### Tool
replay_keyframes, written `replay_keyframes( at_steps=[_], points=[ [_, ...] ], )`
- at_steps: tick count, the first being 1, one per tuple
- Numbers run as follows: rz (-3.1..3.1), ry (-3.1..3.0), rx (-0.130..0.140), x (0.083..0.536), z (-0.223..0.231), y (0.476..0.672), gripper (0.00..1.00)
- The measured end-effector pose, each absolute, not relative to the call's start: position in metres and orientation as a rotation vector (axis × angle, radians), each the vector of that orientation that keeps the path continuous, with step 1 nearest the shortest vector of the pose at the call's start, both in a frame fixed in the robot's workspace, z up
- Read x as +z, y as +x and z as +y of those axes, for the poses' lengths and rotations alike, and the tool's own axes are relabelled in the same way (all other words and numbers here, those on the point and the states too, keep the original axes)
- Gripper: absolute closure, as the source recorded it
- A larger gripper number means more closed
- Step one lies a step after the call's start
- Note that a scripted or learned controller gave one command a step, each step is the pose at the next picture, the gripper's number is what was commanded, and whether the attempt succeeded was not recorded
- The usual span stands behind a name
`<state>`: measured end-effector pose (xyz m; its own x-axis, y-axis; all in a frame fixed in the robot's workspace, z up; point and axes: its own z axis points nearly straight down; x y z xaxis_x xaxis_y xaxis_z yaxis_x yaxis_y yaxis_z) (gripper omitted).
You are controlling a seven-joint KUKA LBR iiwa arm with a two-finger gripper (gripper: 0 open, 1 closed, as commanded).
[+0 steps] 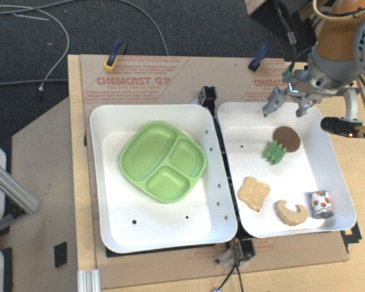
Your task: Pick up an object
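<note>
**Desk:** What can you pick from where you're sitting?

**Operator:** The closest candidates sit just below my gripper [290, 107] in the right bin [334, 157]: a brown round cookie [287, 137], and touching its lower left edge, a small green toy piece [275, 152]. Further down from the fingers I see a tan toast slice [253, 193], then a bitten tan biscuit [291, 213], and at the bin's lower right a small can with red spots [320, 204].

**Desk:** And the gripper itself?

**Operator:** Released. I see both fingers spread apart with nothing between them, hanging over the upper edge of the right bin, above the cookie and clear of it.

**Desk:** Anything off to the side?

**Operator:** Well to the left of the gripper, the left bin [109, 224] holds a green divided plate [162, 161], lying flat and turned at an angle. Both bins rest on a cardboard sheet [140, 78], with blue clamps [115, 54] at its far edge.
</note>
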<state>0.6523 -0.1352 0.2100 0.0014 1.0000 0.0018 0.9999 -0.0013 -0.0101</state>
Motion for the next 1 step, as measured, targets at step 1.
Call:
replay_keyframes(
  at_steps=[1],
  points=[
    [-2.221, -2.22, 0.001, 0.2145, -0.1351, 0.6543, 0.0]
  ],
)
